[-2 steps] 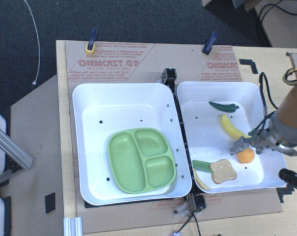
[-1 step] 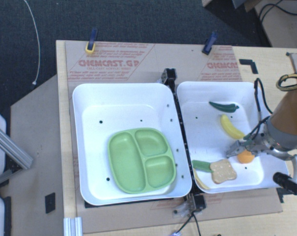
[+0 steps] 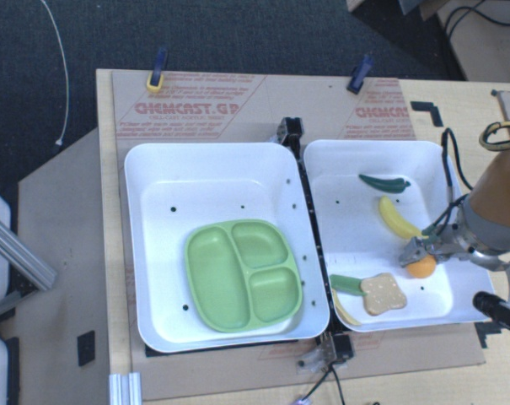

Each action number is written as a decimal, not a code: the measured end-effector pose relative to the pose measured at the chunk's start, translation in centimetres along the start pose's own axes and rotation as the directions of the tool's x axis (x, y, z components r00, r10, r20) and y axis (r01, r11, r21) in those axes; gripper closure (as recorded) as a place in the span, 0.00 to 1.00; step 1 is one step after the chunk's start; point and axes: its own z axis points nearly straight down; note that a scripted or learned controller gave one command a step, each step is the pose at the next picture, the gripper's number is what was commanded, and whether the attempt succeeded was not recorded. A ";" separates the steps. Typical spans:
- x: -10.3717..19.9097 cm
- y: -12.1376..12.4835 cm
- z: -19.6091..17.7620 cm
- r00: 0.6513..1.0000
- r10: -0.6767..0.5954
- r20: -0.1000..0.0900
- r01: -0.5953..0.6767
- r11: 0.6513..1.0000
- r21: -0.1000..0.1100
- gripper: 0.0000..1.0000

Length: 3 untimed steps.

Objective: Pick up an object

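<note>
Camera view: the jaws (image 3: 421, 254) sit low in the right bin (image 3: 339, 163), directly at an orange object (image 3: 421, 267). Whether they are spread or pinching the orange object cannot be told; the tips are too small and partly hidden. A banana (image 3: 397, 218) lies just beside the jaws, toward the bin's far wall, with a dark green pepper (image 3: 386, 183) beyond it. A slice of toast (image 3: 382, 294) and a green piece (image 3: 347, 284) lie near, toward the front wall. Likely risk: the round orange object rolls or squirts out under an off-centre closure, or the banana is nudged or caught.
</note>
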 end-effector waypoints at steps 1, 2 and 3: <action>-0.1 0.6 -6.3 1.000 -0.002 0.002 0.002 1.000 -0.003 1.00; -0.3 1.4 -10.8 1.000 -0.002 0.000 0.002 1.000 0.002 1.00; -0.4 1.5 -12.8 1.000 -0.002 0.002 0.002 1.000 -0.002 1.00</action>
